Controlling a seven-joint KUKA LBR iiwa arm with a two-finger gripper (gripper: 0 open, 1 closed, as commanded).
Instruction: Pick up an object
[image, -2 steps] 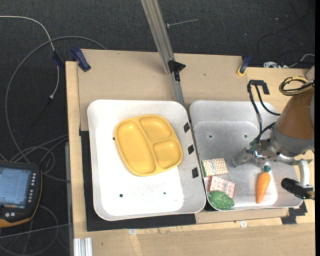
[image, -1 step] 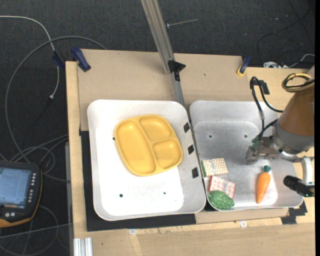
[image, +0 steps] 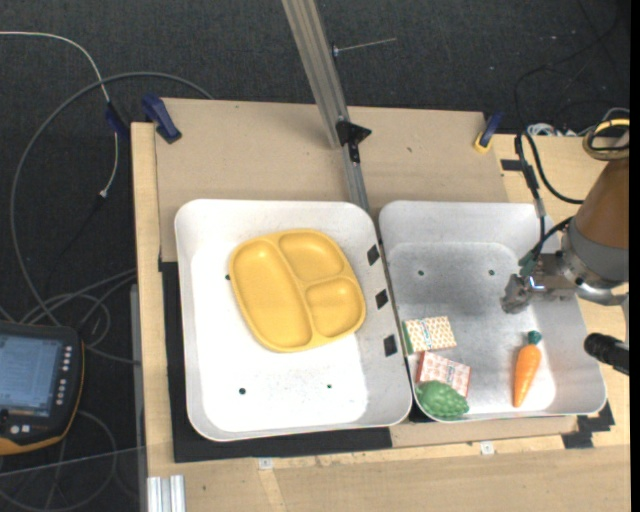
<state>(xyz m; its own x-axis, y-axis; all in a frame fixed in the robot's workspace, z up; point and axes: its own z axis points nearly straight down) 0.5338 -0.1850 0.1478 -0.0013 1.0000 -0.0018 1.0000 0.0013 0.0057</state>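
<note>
The right bin (image: 450, 240) holds an orange toy carrot (image: 526, 370) with a green top near its front right, a patterned beige packet (image: 430, 333), a red and white packet (image: 443, 371) and a green leafy toy (image: 442, 400) at its front. My gripper (image: 521, 292) hangs over the right side of this bin, a little behind the carrot and apart from it. Nothing shows between its fingers.
A yellow divided plate (image: 295, 288) lies in the left bin (image: 210, 390). A metal pole (image: 325, 70) rises from the back between the bins. Black cables (image: 530, 180) trail along the arm at the right. A tablet (image: 35, 385) rests off the bench at left.
</note>
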